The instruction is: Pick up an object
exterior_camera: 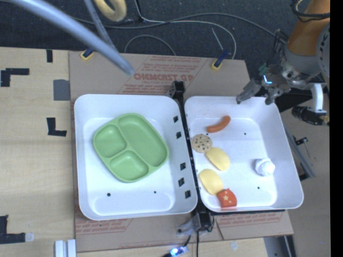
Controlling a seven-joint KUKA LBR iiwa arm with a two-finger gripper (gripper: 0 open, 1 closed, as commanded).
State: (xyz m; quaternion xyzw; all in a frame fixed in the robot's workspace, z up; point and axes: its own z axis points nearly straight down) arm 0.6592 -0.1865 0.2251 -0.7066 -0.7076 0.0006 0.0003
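Lying curved, reddish-orange sausage (218,124) in right bin (286,159)

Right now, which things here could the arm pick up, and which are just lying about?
For the job: gripper, sausage, cookie, two yellow pieces, red piece, white cap, all in the right bin.

Lying about: green divided plate in the left bin, cables, cardboard.

Green plate (130,146), orange sausage (218,124), speckled cookie (201,142), white bins (86,159).
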